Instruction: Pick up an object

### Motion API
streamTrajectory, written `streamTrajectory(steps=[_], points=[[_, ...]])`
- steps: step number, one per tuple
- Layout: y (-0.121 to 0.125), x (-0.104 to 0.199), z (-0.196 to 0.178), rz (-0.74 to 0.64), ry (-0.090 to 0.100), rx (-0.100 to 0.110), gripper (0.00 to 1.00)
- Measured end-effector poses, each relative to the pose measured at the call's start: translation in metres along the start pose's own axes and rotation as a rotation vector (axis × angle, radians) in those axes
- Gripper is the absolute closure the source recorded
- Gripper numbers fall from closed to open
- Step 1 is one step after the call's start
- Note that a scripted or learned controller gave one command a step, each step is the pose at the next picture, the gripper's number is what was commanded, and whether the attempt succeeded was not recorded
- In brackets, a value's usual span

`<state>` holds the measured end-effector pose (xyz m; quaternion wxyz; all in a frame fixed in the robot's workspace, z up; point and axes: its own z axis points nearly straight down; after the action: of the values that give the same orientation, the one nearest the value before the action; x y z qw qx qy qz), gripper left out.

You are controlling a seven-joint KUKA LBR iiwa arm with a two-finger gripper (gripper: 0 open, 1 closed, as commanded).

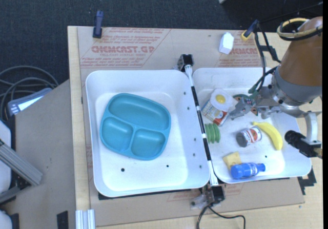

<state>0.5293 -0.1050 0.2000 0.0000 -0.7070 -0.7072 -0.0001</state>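
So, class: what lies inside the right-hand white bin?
The right bin holds a banana, blue bottle, small can, green item, yellow-lidded container and yellow piece. The arm covers its far corner.

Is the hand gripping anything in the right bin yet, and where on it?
Cannot be told. The hand hangs over the right bin beside the bottle, but no item shows plainly in its grip.

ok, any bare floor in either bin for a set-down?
Left bin: bare strip around the blue divided plate, widest toward the divider. Right bin: crowded by banana, can, blue bottle; its far-left corner is bare.
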Motion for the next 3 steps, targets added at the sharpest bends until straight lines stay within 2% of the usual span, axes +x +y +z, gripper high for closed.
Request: streamTrajectory(steps=[1,2,3], points=[[-0.0166,-0.0465,0.1155,0.001,0.0,0.0,0.0],[-0.0161,-0.0463,0.1055,0.002,-0.001,-0.002,1.0],[-0.0162,-0.0463,0.1056,0.001,-0.001,-0.001,0.0]])
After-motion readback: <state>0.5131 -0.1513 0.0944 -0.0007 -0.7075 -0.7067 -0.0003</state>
